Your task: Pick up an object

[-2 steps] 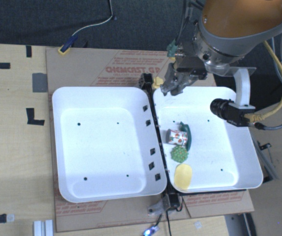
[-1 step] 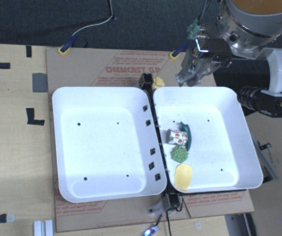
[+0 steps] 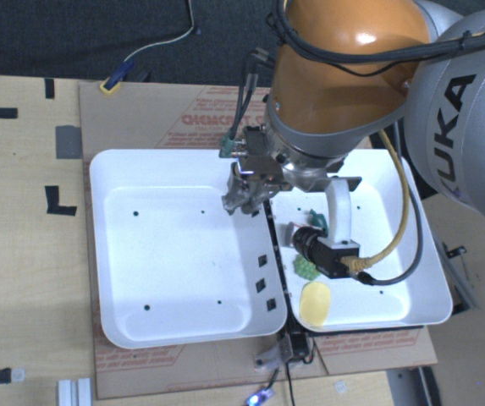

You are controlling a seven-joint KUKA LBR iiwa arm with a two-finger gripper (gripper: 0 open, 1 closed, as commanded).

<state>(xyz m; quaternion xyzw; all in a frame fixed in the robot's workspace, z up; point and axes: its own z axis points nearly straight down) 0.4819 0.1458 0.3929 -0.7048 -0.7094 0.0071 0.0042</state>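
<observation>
Camera view, from above at a slant: we see two shallow white bins side by side on a cardboard sheet (image 3: 140,117) covering the bench (image 3: 22,252). The grey arm (image 3: 462,100) with its orange band (image 3: 348,49) reaches in from the right and hangs over the divide between the left bin (image 3: 111,252) and the right bin (image 3: 420,286). The tool (image 3: 244,194) sits at the far end of that shared rim, and we cannot tell whether it is apart or together. In the right bin, near its front, we note a pale yellow object (image 3: 314,304) and, just behind it, a small green object (image 3: 305,268) partly hidden by a black fitting (image 3: 322,252).
</observation>
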